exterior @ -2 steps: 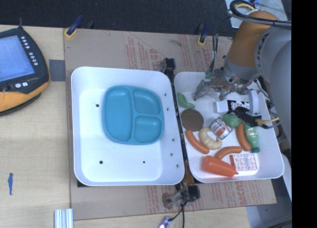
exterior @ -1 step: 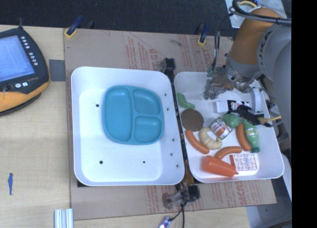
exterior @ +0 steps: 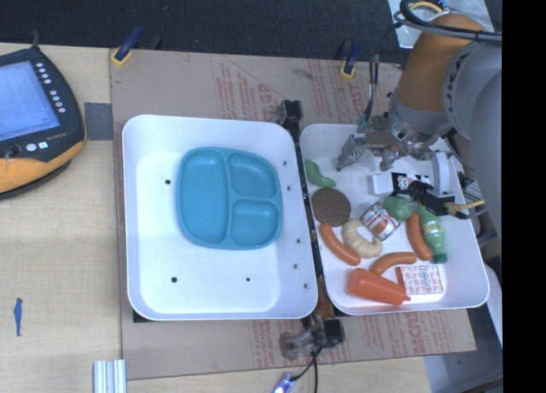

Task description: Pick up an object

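Nearest the camera, the tabletop [exterior: 60, 246] is pale wood with a sheet of brown cardboard [exterior: 213, 84] laid over it, and both bins sit on that sheet. On the left, the left bin [exterior: 145, 289] holds a blue divided plate [exterior: 229, 198] lying flat near its middle. Touching it on the right, the right bin [exterior: 328, 140] is crowded with toy food along its near half.

Over the far end of that bin hangs the arm [exterior: 444, 67], grey with an orange band, reaching in from the right. Its hand [exterior: 368, 151] hovers above the bare far left part of the bin, its two fingers spread apart with nothing between them.

Every piece lies nearer the camera than the hand. A green leaf [exterior: 320, 174] is just beside the left fingertip, and a brown round patty [exterior: 331, 206] sits just past it. Further off are a pale curved pastry [exterior: 362, 238], two sausages [exterior: 339, 244], an orange carrot [exterior: 375, 287], a small striped can [exterior: 379, 219], a green bottle [exterior: 434, 238] and a red-and-white box [exterior: 421, 280].

At the far left edge rests an orange-rimmed control tablet [exterior: 30, 118].
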### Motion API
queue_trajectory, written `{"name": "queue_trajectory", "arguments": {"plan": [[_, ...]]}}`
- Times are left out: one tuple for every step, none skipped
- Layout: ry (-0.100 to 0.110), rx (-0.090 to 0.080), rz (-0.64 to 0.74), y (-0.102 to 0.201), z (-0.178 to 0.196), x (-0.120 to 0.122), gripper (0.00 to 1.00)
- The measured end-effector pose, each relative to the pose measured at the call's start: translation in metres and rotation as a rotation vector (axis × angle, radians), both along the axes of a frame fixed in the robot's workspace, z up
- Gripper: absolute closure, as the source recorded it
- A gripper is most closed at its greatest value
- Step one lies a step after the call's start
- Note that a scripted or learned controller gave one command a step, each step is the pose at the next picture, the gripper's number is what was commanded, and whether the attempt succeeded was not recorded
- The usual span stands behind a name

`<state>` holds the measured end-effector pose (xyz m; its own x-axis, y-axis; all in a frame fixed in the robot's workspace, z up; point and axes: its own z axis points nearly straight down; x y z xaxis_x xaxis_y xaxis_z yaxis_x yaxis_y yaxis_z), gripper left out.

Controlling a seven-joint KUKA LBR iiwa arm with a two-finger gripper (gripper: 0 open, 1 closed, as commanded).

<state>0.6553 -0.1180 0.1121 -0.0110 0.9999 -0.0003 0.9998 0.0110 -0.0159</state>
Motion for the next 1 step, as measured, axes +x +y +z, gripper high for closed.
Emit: {"name": "queue_trajectory", "arguments": {"plan": [[-0.01, -0.001, -0.005, 0.0181, -0.0205, 0.0005, 0.0]]}}
